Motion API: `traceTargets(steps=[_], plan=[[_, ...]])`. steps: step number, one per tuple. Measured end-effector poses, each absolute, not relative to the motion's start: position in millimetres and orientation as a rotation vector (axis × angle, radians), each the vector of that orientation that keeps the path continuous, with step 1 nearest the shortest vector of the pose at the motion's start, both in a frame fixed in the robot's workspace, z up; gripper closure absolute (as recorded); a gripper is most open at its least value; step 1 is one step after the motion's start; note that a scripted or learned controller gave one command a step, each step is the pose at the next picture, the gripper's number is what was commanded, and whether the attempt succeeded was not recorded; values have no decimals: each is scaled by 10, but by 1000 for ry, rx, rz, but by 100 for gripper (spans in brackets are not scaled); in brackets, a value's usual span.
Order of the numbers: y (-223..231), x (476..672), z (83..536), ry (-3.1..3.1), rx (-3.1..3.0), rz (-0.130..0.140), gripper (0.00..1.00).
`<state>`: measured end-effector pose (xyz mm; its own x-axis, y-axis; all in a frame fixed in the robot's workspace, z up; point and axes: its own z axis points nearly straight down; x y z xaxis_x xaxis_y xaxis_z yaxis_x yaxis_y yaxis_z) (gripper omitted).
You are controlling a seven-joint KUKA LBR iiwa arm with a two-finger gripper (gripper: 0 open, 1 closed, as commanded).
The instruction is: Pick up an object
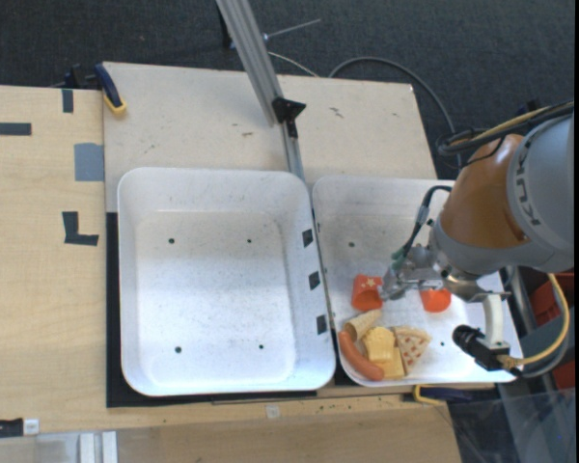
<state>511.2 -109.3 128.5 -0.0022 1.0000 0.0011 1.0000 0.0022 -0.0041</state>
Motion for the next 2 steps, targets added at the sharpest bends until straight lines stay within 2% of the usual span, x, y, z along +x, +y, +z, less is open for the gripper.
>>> traceTargets(steps=[1,2], plan=[[-1007,5186,1826,-2226,-2221,-3,100],[-935,5165,2424,-2227,-2221,-4,100]])
